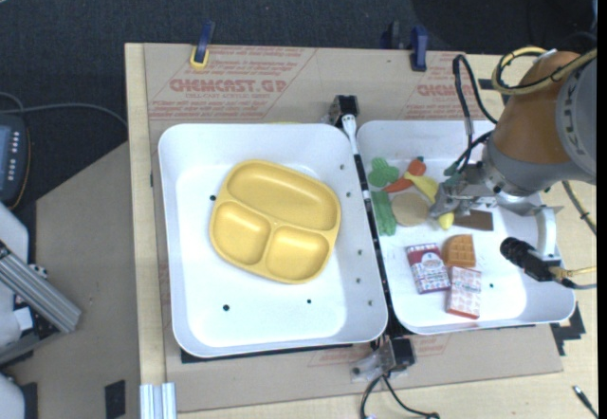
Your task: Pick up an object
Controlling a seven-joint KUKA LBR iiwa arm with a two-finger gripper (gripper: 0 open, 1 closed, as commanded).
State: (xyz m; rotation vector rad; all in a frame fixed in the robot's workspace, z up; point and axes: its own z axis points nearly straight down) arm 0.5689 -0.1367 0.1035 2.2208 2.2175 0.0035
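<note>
Nearest the camera, at the front of the right bin (531, 313), lie two small red-and-white packets (429, 268), one (465, 292) a little to the right of the other, with a small brown waffle-like square (460, 250) just behind them. None of these is touched by the arm.

Beside them, the left bin (190, 218) holds a yellow divided plate (275, 220), lying flat and well apart from the arm.

Further back in the right bin sits a cluster of toy food: a round tan piece (410, 209), a green strip (383, 214) along the bin's left wall, a green leafy piece (384, 172), a yellow piece (424, 186) and a small orange-red piece (416, 167). The gripper (448, 212) is down among these, at the right edge of the tan piece and just below the yellow one. Whether its jaws are spread or pressed together cannot be told from this slant, and no object is visibly caught between them.

Judging by this, the pick is not yet done: every object appears to rest on a bin floor, and nothing is lifted. The reach into the cluster looks made; what is left is a sure grasp, most likely on the tan or yellow piece, and a lift clear of the bin. The crowding there could make the grasp slip or catch a neighbour.
</note>
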